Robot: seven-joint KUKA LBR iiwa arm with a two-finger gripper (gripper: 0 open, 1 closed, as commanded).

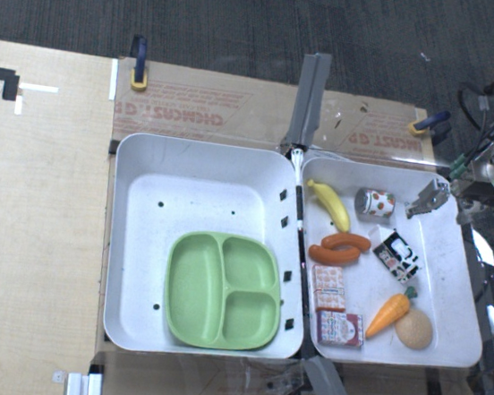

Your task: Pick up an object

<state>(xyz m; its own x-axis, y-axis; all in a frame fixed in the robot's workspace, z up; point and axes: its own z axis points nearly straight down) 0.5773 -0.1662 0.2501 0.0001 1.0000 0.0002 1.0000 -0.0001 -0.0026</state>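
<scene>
Several small items crowd the right bin (pixel 443 353) at lower right: banana (pixel 331 203), sausages (pixel 340 248), can (pixel 376 203), carrot (pixel 387 315). The gripper (pixel 427 200) hovers just right of the can; its jaw opening I cannot tell. A descent could nudge the can rolling.

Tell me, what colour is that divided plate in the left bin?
The divided plate is light green, with three compartments. The camera view shows it plainly in the left bin.
</scene>
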